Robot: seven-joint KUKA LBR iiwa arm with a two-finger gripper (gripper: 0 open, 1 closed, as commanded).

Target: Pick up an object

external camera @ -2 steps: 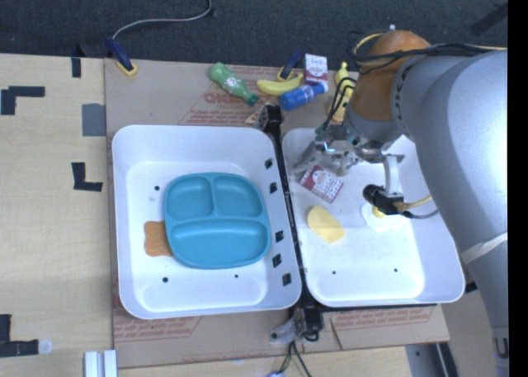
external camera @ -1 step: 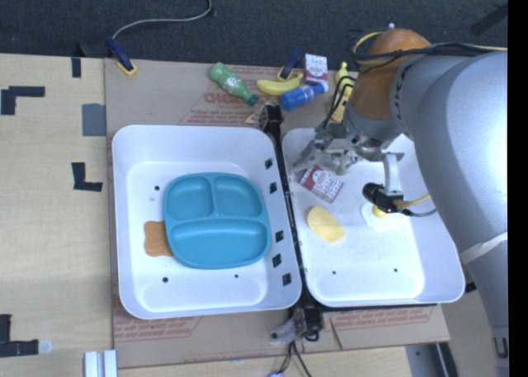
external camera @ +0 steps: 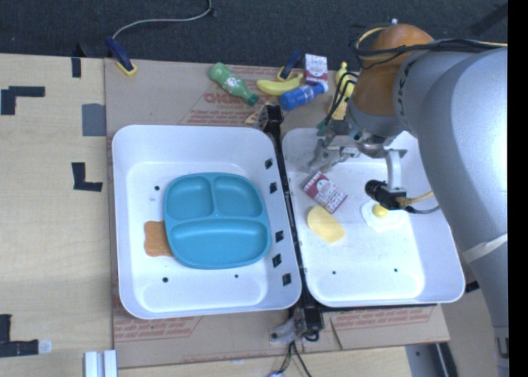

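My gripper hangs over the back left part of the right bin, just above a red and white packet. Its fingers look open with nothing between them. In front of the packet lies a yellow lemon-shaped piece. A white and yellow fried-egg toy lies to the right of it, under a black cable end. The left bin bears a blue divided plate with an orange slice partly tucked under its left edge.
Behind the bins on the cardboard lie a green bottle, a banana, a blue bottle and a small red and white box. The grey arm covers the right bin's back right corner.
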